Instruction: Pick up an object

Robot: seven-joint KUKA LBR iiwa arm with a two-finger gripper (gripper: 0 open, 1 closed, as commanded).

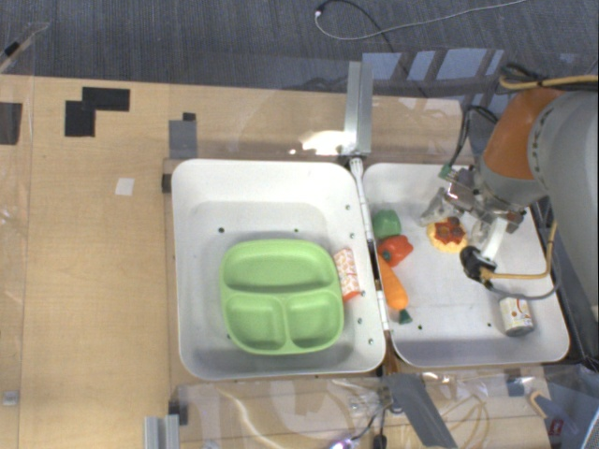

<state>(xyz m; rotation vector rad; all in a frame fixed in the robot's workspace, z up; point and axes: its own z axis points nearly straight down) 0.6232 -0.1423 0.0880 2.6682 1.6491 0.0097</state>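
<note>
The gripper [456,221] hangs low over the back right part of the right bin [468,340]. Directly under it lies a small yellow and orange toy with a red top [448,238], partly covered by the gripper. At the bin's left wall lie a green pepper [386,223], a red pepper [396,249] and an orange carrot [396,291] with its green end toward the front. A small white can [516,315] lies on its side in the front right corner.
The left bin [192,213] holds a green divided plate [281,295] and a red and white packet [346,273] by the plate's right rim. A yellow cable [515,275] trails from the wrist over the right bin. The grey arm [566,157] covers that bin's right edge.
</note>
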